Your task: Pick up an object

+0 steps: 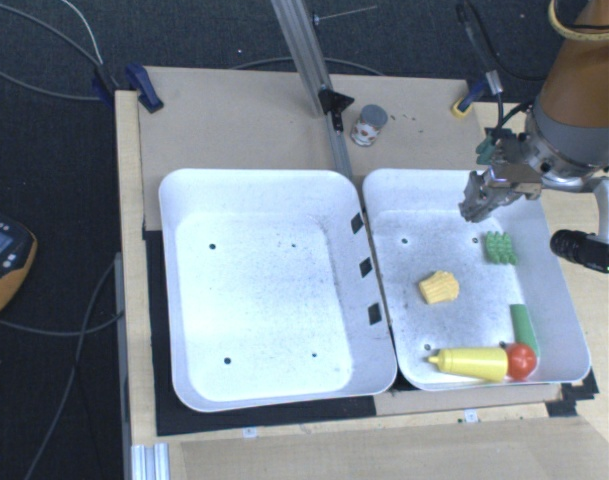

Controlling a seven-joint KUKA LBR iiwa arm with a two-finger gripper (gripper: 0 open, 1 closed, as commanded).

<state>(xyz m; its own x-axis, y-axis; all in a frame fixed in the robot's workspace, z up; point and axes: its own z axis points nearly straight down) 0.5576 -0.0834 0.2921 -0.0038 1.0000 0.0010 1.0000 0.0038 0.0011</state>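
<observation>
Reaching in from the right, the grey arm carries its gripper above the upper part of the right bin, near that bin's far rim and well clear of its near edge; nothing sits between its tips, and whether they are spread or pressed together cannot be told. The objects all lie in the right bin's near and right-hand part. A green studded block sits just below and right of the gripper, apart from it, close to the bin's right wall. A yellow corn piece lies near the middle of the bin floor with bare white floor all round it. A yellow bottle lies on its side along the near rim, its long axis running left to right, its narrow tip pointing left. A red ball touches the bottle's right end, and a green stick rises from it toward the far side, its long axis running near to far along the right wall. The left bin has a bare, speckled floor, and dark clips join the two bins at their shared edge.
</observation>
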